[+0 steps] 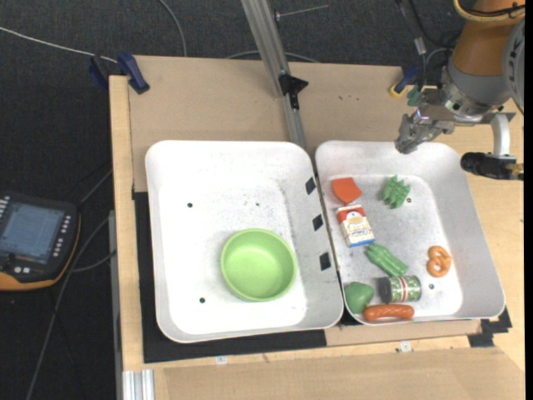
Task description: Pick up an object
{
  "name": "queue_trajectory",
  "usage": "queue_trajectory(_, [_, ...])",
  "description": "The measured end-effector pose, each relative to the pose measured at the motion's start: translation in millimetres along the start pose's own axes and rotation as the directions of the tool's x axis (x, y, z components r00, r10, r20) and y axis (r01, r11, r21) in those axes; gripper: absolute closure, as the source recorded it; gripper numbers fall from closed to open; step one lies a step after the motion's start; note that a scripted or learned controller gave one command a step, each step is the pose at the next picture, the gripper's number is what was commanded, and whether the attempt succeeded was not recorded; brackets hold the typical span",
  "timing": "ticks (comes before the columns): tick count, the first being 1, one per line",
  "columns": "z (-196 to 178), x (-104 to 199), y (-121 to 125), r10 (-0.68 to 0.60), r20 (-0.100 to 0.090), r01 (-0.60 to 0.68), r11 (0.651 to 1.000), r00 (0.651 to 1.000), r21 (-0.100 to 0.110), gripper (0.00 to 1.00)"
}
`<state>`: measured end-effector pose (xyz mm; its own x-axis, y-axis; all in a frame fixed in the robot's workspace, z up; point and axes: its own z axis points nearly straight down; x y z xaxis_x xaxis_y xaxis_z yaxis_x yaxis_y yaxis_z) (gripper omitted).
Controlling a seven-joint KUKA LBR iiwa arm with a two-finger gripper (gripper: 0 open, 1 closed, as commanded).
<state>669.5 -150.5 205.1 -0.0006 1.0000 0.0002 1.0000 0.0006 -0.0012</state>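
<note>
The task looks barely begun; the claw (411,140) hangs over the far rim of the right bin (475,223), and whether it is wide or narrow I cannot tell; nothing shows in its grip. Every candidate lies untouched in that bin: the orange block (347,190) and green toy (396,192) toward the far side, the small carton (356,226) mid-bin; the green bowl (258,263) sits in the left bin (175,223). Descent, grasp and lift all appear left.

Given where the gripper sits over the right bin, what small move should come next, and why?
Probably move toward the camera and lower onto the green toy. The gripper hangs over the right bin's far rim with nothing seen between its fingers, and that toy lies nearest, apart from the other items.
</note>
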Motion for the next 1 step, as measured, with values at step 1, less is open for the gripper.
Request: queue_trajectory(1, [4.0,53.5,-20.2,-0.004,-0.001,0.004,1.000,1.000,-0.001,1.00])
